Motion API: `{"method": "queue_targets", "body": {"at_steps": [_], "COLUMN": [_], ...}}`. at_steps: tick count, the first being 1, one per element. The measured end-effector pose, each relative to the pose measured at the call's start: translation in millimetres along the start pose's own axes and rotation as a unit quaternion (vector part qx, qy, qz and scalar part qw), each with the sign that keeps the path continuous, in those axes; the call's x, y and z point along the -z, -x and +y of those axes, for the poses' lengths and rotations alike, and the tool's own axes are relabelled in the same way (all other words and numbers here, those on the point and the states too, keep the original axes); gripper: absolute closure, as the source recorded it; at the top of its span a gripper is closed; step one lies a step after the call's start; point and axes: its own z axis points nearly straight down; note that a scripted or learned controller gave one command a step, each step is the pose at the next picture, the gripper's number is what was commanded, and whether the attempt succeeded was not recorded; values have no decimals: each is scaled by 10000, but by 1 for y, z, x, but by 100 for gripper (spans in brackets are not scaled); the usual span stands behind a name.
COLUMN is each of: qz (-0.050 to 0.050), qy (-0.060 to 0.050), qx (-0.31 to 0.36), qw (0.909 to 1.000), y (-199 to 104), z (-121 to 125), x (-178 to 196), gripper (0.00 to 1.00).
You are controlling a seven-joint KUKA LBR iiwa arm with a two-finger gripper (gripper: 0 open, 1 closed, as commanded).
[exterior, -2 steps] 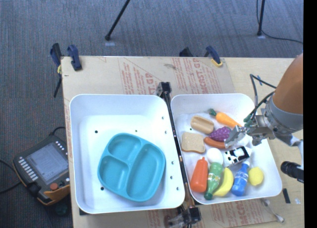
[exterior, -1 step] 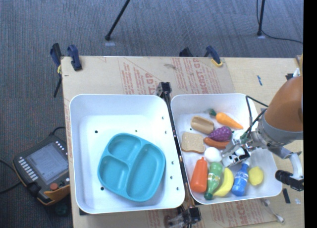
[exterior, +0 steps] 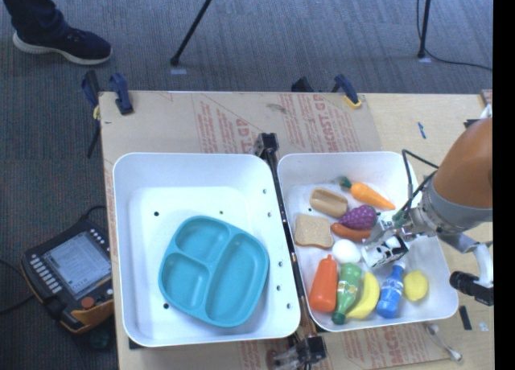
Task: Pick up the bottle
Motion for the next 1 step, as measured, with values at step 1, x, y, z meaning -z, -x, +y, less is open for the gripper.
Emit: {"method": "queue_targets", "body": {"at_steps": [1], "qz": [8], "qy": [-122], "qx": [-542], "qw": [9985], "y": [13], "z": [-52], "x": [136], "gripper": [100]}}
